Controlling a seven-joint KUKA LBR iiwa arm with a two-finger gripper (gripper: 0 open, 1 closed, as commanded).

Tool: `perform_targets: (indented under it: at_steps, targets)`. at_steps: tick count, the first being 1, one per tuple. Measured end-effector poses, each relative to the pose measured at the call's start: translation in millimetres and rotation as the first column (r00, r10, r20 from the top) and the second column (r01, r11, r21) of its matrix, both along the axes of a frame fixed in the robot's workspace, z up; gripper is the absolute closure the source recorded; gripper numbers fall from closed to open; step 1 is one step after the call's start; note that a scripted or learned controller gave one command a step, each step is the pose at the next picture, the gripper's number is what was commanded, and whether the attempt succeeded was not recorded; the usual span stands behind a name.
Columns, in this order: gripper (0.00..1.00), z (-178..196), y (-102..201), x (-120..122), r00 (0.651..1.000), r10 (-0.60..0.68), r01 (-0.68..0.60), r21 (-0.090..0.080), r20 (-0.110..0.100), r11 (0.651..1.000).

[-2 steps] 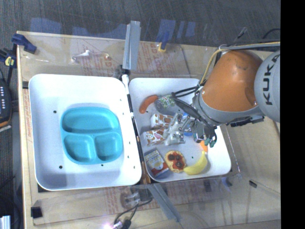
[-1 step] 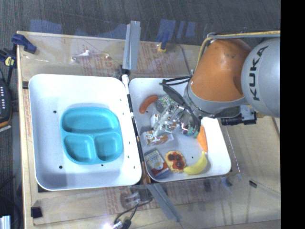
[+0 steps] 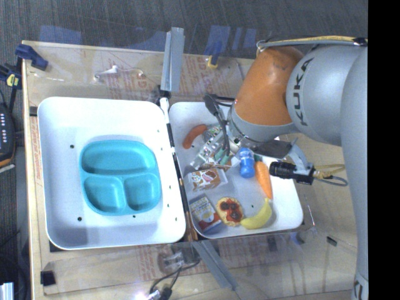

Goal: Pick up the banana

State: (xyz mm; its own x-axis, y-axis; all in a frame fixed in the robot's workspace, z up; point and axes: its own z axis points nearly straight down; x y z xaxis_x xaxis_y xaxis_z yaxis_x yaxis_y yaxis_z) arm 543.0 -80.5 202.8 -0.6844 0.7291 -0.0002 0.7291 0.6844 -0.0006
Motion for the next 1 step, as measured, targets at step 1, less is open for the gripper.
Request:
perform_targets:
  at_steps: [1]
  targets:
    - [1.0, 35.0, -52.3, -32.1, 0.961, 0.277, -0.277, -0.003, 0.004, 0.961]
